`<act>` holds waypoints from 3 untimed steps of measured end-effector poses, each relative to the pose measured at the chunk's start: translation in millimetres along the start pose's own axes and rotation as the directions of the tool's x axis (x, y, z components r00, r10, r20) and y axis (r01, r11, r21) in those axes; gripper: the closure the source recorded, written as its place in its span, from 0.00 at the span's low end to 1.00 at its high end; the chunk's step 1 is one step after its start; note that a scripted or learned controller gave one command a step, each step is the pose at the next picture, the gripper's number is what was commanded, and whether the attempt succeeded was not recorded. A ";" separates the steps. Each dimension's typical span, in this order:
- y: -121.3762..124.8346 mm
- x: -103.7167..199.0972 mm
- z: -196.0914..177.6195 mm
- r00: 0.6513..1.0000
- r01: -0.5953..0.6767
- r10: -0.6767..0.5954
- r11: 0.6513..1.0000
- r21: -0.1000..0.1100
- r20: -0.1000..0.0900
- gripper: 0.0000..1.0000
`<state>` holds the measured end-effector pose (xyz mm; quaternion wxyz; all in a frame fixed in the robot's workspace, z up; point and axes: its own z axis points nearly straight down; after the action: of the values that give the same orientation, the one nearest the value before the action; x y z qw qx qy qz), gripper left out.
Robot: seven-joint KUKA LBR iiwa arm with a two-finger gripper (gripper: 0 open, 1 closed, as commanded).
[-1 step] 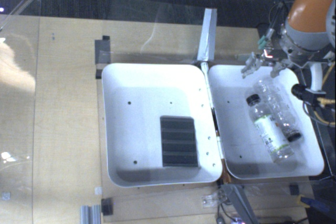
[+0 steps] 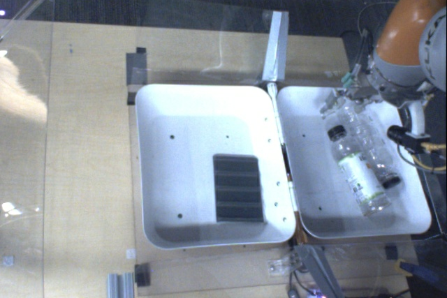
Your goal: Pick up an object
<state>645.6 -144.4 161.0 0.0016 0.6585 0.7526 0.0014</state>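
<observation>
- Overhead, the wooden surface (image 2: 84, 171) carries two shallow white bins side by side, the left bin (image 2: 150, 171) and the right bin (image 2: 307, 171)
- A dark ribbed rectangular block (image 2: 237, 188) lies flat in the left bin, toward its near wall
- Two clear plastic bottles lie in the right bin, touching each other
- One bottle (image 2: 357, 178) has a black cap at its far end and a white and green label
- The other bottle (image 2: 376, 157) lies just beside it, with its black cap at the near end
- The grey arm (image 2: 412, 38) with its orange band reaches in from the right
- The end effector (image 2: 357, 93) sits over the far part of the right bin, just above the bottles; whether it is open or closed I cannot tell, and nothing visibly sits in its grasp
</observation>
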 end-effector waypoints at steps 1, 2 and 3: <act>-5.6 -23.7 39.9 0.999 0.040 -0.040 0.999 -0.006 0.003 0.00; -7.5 -10.0 65.8 0.968 0.250 -0.250 0.968 -0.015 0.011 0.00; -4.3 -9.6 52.4 0.968 0.250 -0.250 0.968 -0.024 0.015 1.00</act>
<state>642.9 -154.5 108.6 0.0148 0.5583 0.8295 0.0069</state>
